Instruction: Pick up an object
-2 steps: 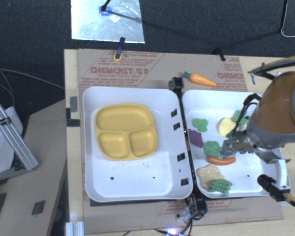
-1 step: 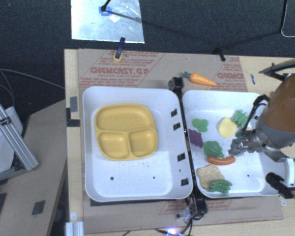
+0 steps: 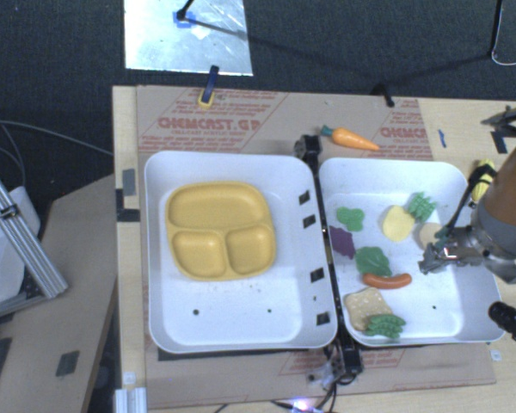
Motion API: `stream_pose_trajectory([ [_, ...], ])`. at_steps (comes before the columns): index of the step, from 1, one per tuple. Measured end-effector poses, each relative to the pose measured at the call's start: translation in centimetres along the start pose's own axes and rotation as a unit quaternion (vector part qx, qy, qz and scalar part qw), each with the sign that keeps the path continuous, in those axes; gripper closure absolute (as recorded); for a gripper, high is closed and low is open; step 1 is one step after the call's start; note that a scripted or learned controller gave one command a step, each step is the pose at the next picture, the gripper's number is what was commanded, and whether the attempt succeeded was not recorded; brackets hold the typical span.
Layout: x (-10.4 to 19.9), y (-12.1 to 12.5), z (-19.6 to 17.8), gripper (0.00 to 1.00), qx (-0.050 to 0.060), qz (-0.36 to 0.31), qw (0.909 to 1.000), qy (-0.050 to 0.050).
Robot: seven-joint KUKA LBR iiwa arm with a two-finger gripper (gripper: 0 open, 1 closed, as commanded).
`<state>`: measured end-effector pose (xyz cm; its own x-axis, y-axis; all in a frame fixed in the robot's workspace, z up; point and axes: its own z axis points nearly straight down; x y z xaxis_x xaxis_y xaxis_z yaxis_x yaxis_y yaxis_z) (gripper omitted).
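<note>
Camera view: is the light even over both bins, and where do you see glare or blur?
Camera view: light is fairly even and soft over both bins; the left bin looks slightly overexposed; strong glare on the shiny sheet at top; the claw and the arm at the right edge are blurred; the small toy foods lack fine detail.

Red print "CHEMCAST GP" on the brown paper-masked sheet (image 3: 241, 114) under my two white bins, read behind the left white bin (image 3: 155, 256). Again behind the right bin, partly cut: "CHEMC...". Nothing else legible.
</note>
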<state>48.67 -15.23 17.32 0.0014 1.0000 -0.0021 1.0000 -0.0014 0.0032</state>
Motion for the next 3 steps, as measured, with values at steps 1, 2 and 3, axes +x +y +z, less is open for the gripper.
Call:
stream_pose_trajectory([
  [1, -4.0, 0.0, -1.7, 1.0, 0.0, 0.0, 1.0, 0.0],
  [2, 2.3, 0.1, -2.5, 1.0, 0.001, -0.006, 1.0, 0.002],
  [3, -4.1, 0.0, -2.0, 1.0, 0.0, 0.001, 1.0, -0.001],
])
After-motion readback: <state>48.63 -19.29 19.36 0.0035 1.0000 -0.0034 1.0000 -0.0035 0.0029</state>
